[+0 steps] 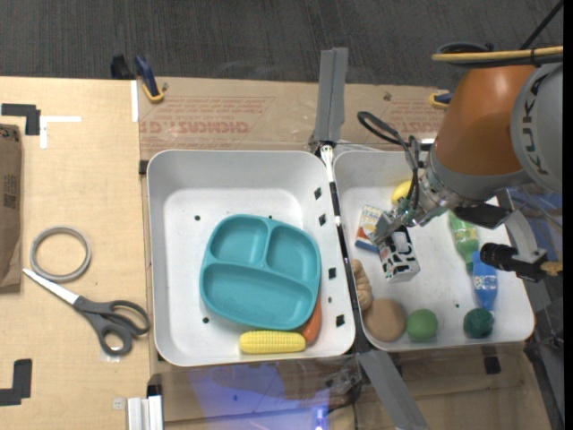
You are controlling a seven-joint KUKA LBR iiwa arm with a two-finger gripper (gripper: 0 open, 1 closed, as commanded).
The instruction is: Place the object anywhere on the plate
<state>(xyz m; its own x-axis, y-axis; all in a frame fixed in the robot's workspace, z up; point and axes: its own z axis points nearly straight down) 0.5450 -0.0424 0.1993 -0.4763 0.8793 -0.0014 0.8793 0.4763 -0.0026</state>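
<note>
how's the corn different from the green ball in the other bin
The corn is yellow and long, lying on its side; the green ball is round and green. The corn sits in the left bin, against the front edge of the teal plate; the ball sits in the right bin, beside a tan rounded item. Both lie near their bin's front wall, and neither is on the plate.

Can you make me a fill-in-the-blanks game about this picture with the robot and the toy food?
The teal plate sits in the ____ bin.
The toy corn cob lying beside the plate is ____ in color.
The scissors rest on the bench just below a roll of ____.
The gripper reaches into the ____ bin.

Missing words: left; yellow; tape; right
</note>
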